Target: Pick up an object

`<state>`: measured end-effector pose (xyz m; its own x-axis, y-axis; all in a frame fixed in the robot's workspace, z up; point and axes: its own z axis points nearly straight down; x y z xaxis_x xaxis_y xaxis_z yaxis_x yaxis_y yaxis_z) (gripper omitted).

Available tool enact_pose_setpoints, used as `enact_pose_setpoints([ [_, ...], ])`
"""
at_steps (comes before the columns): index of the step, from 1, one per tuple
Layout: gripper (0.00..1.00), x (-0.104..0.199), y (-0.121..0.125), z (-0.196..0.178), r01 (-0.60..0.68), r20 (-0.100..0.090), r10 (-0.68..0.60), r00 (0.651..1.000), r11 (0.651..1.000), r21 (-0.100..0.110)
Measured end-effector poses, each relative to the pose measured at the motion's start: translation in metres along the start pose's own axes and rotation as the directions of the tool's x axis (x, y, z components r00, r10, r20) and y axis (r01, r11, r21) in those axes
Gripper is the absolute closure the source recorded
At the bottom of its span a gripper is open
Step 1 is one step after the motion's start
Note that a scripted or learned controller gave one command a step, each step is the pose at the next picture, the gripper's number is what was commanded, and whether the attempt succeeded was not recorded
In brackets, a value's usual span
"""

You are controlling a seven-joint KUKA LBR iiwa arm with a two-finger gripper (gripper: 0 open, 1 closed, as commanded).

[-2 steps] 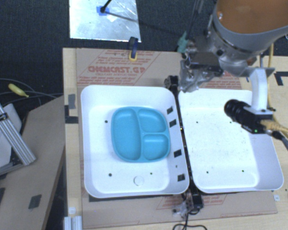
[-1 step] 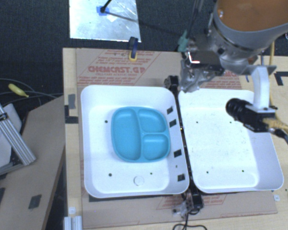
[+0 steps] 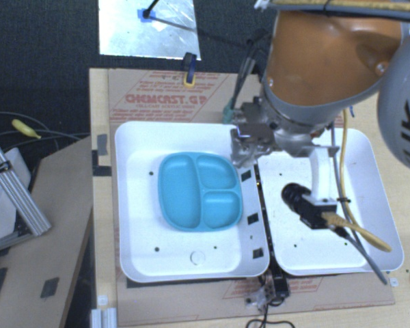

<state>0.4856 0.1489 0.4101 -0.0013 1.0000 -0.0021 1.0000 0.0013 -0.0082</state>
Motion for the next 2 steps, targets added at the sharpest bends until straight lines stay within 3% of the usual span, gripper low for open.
enact_pose_setpoints([
  [1, 1.0, 0.0125, 0.0008, -0.05, 0.004, -0.005, -0.004, 1.0, 1.0, -0.015],
  [2, 1.0, 0.0117, 0.0011, -0.059, 0.007, -0.004, -0.007, 1.0, 1.0, -0.014],
])
